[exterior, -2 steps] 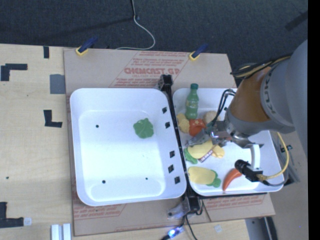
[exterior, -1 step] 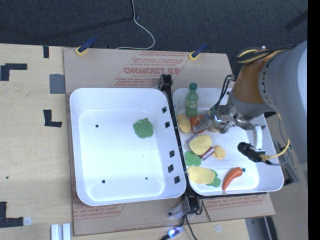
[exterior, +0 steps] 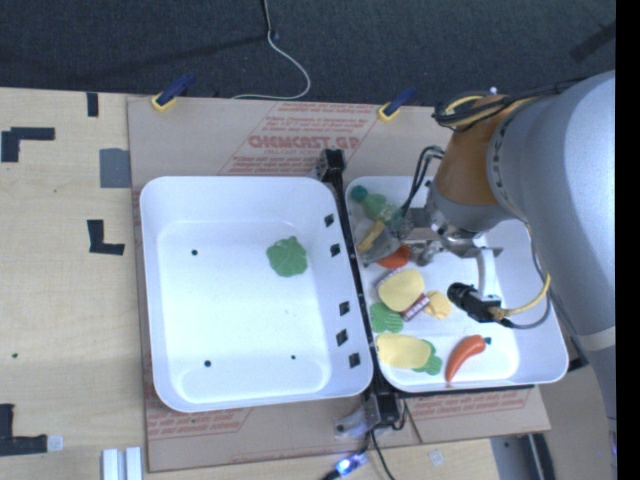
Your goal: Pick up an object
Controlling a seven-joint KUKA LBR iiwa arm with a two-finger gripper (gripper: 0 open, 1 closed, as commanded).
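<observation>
My gripper is down in the upper left part of the right bin, among the toys there. Right beside it lie a yellow stick-shaped piece and a red piece, partly hidden under the gripper. A green bottle-shaped toy lies just behind them near the bin's back corner. The grey arm with its orange band covers the bin's back right.
Further forward in the right bin lie a yellow toy, a small brown and yellow piece, a green piece, a yellow-and-green toy and a red-orange chili. The left bin holds one green leafy toy.
</observation>
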